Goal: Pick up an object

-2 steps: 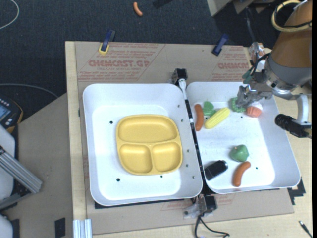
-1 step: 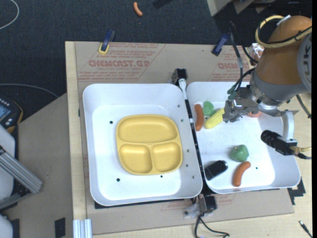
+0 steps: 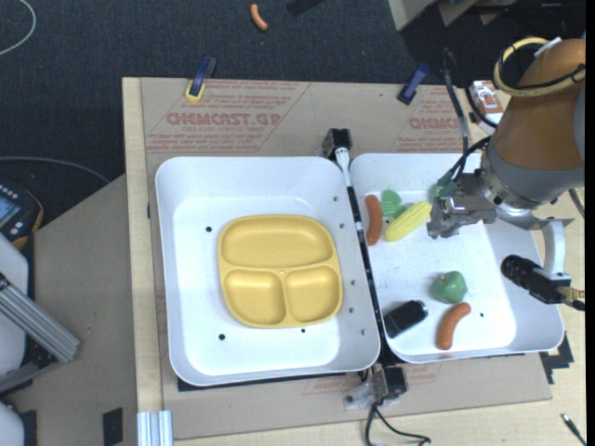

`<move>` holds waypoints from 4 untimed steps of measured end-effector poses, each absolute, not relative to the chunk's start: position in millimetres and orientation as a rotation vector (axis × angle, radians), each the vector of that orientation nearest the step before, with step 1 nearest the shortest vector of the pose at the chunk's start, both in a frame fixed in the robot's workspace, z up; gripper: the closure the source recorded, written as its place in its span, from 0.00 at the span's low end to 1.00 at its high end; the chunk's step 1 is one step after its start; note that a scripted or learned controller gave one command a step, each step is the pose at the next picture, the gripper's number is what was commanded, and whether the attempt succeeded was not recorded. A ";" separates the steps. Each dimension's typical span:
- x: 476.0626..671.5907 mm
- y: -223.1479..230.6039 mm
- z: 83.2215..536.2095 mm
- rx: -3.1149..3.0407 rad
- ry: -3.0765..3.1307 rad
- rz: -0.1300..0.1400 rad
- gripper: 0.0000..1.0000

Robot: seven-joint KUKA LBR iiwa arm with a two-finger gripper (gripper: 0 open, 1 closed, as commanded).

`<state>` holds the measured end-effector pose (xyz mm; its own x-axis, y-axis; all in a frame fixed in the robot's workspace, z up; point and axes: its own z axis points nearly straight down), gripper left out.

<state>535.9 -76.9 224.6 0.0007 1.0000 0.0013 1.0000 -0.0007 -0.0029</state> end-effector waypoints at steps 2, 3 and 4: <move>534.9 -63.9 222.1 -2.219 -2.220 0.002 1.00; 546.6 -65.8 234.2 -2.223 -2.225 -0.003 1.00; 541.6 -68.5 214.0 -2.220 -2.218 0.003 1.00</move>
